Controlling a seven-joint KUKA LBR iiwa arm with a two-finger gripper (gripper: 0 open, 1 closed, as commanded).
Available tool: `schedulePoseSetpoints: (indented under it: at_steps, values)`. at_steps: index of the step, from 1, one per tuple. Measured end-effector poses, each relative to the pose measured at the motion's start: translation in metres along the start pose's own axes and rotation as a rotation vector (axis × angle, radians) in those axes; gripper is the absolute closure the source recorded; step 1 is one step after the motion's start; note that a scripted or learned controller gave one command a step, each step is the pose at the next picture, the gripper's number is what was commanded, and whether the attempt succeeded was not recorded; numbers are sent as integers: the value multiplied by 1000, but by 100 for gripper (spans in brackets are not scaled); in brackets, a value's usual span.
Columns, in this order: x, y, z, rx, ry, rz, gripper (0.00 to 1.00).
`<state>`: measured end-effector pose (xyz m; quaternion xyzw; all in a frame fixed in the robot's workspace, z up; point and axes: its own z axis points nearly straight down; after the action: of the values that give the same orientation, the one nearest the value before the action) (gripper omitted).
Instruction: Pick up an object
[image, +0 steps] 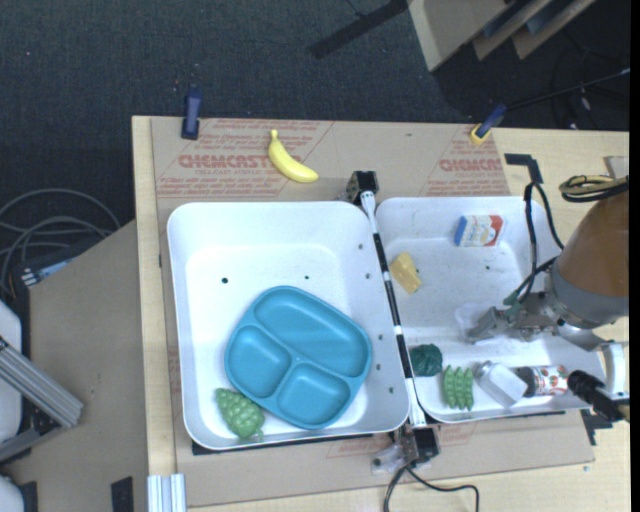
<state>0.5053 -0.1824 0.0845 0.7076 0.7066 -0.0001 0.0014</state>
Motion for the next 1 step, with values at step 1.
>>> schedulePoseSetpoints:
  at_steps: [1]
  values:
    - [-27,70,-10,0,1,-2,0]
